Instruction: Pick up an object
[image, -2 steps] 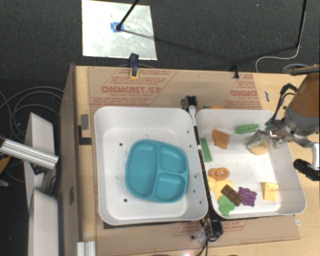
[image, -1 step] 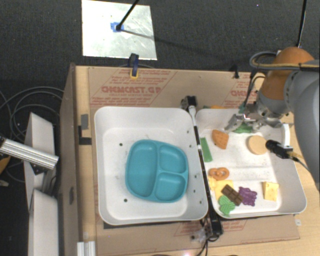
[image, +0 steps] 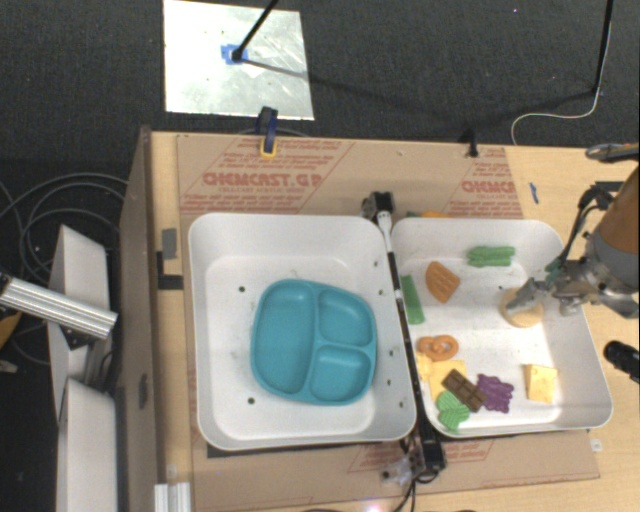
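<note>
The bench (image: 300, 170) is carrying two shallow white bins side by side, touching along their inner walls. The left bin (image: 215, 260) is holding a teal divided plate (image: 312, 342), sitting slightly toward that bin's near right corner.

The right bin (image: 585, 385) is holding the small things. A green bar (image: 490, 256) is lying near its far edge, an orange wedge (image: 441, 281) is sitting just below and left of it, and a green stick (image: 411, 298) is leaning along the left wall. An orange ring (image: 437, 347) is lying by the left wall further down. Near the near left corner, a brown chocolate block (image: 463, 388), a green piece (image: 452, 410) and a purple grape bunch (image: 495, 392) are crowding together, touching. A yellow cheese slice (image: 542, 383) is lying toward the near right corner.

The arm is reaching over the right wall, and the gripper (image: 530, 297) is hanging right over a tan object (image: 521, 315) near the right edge; how its jaws are standing is something I cannot tell.
</note>
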